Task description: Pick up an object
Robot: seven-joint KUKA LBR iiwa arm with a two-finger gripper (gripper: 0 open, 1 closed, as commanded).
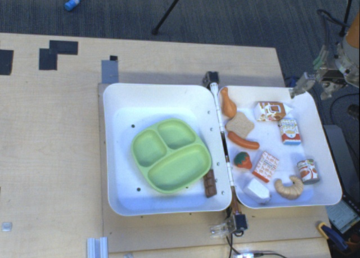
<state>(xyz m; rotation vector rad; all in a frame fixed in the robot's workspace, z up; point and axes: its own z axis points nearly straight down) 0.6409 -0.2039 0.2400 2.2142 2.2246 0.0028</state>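
The right bin (329,186) holds several toy foods. Among them are an orange drumstick (228,104), a bread slice (240,123), a sausage (243,140), a red fruit with a green top (242,160), a croissant (289,188), a small can (307,171) and a red-and-white carton (289,130). An orange-and-white box (270,111) lies near the back. My gripper (306,82) hangs at the bin's far right corner, just outside its rim and apart from every item. The arm (346,54) rises behind it at the right edge.
The left bin (115,139) holds a green divided plate (171,154), with a brown chocolate bar (209,184) by the plate's lower right edge. A red-patterned packet (265,165) and a white block (257,189) lie at the right bin's front. A divider ridge (222,139) runs between the bins.
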